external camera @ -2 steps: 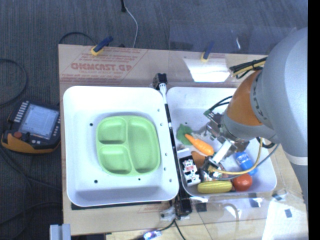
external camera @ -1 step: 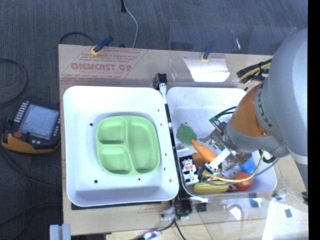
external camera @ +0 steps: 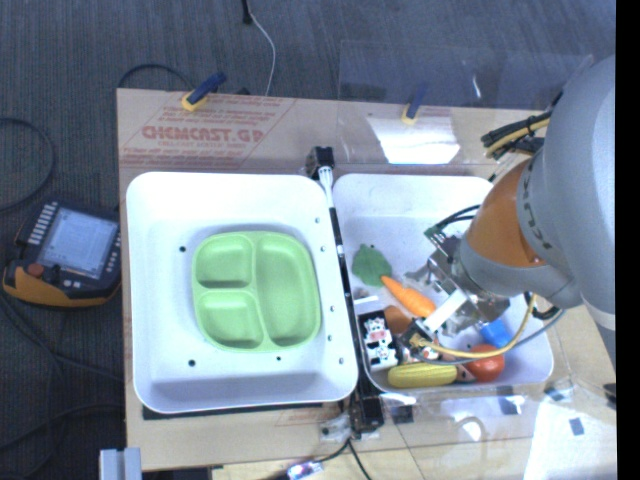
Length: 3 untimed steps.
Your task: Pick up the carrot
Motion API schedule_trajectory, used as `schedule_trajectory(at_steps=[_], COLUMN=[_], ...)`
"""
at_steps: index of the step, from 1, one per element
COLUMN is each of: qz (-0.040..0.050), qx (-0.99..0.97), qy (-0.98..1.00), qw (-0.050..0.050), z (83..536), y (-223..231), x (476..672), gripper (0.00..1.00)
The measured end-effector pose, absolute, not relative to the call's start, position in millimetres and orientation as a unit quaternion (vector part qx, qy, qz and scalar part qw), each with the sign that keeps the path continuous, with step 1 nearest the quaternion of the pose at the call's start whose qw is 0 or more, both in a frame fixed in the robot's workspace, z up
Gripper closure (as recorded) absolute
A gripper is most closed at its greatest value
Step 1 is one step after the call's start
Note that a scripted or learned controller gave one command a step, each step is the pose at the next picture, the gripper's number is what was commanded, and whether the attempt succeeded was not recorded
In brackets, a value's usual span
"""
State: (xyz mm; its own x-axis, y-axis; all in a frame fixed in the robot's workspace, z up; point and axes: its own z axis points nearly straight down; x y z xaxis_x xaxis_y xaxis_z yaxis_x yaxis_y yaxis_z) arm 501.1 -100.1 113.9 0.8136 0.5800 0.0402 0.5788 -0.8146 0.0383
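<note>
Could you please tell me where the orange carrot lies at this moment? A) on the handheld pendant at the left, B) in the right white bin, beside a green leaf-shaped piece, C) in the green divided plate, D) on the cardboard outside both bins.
B: the orange carrot lies in the right white bin, just right of the green leaf-shaped piece, while the green divided plate sits in the left white bin.

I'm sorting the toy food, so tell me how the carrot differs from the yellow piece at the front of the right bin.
The carrot is orange and tapered; the yellow piece is blunt and rounded. The carrot lies on a slant beside the claw; the yellow piece lies level along the front wall of the right bin. Both are long toy foods in that bin.
</note>
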Motion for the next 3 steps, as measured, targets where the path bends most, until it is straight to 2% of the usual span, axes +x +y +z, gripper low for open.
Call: schedule_trajectory(at_steps=[1,2,3], qz=[-0.0012,0.0011,-0.0079], qx=[0.976,0.961,0.983], qy=[0.219,0.275,0.183], qw=[-0.001,0.001,-0.001], z=[184.6,294.0,187.5], y=[-27.2,-11.1,32.3], x=[483.7,487.9,480.2], gripper=[1.0,1.0,1.0])
